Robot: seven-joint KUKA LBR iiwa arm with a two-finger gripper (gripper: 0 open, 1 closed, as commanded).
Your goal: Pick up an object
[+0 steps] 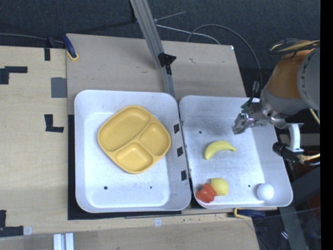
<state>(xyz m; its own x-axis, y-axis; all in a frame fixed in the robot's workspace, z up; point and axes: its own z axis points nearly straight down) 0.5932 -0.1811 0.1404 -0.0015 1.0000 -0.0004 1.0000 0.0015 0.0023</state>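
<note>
The pincer (240,124) hangs over the upper right part of the right bin (192,139), at the end of the grey arm (291,95) that comes in from the right with its orange band above the wrist. Whether it is released or clenched cannot be told from this angle; nothing shows between its tips.

Just below and to the left of the pincer, apart from it, a yellow banana (218,149) lies on the bin floor near the middle. Further down, at the bin's lower edge, a yellow lemon-like fruit (220,186) touches a red-orange piece (206,193). A white ball (266,191) sits in the lower right corner, well apart from the pincer.

The left bin (83,139) carries a yellow divided plate (134,138) with three compartments, set at a tilt to the bin's sides.

Both bins rest on a pale wooden table (31,139) marked with bits of dark tape. A grey metal bar (148,30) slants down from the top to where the bins meet. Dark carpet (62,4) lies beyond the table, with thin cables across it. No readable writing appears.
</note>
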